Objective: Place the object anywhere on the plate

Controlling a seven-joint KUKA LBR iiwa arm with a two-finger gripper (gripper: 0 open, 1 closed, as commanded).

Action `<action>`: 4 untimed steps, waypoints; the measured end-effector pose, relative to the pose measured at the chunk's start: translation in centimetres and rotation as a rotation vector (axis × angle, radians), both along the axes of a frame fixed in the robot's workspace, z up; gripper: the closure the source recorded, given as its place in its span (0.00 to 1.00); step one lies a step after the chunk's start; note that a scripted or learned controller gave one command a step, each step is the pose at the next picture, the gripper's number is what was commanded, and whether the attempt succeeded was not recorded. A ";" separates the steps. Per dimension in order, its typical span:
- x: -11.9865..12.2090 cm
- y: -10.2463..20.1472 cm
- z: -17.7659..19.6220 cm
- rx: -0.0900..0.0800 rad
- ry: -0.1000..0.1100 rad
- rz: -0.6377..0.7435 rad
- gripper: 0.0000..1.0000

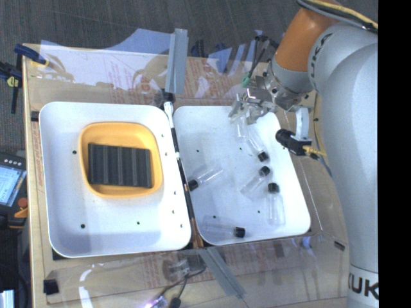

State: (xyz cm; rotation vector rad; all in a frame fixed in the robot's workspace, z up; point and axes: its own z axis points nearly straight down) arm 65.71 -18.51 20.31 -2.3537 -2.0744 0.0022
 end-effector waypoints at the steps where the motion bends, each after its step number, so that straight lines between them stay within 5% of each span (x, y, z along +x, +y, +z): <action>1: -4.1 4.1 2.3 0.000 0.001 0.270 1.00; 2: -3.8 6.8 -0.4 0.001 0.000 0.583 1.00; 3: -3.8 6.8 -0.4 0.000 0.000 0.583 0.00; 4: -2.1 12.8 0.0 -0.002 -0.006 0.977 0.00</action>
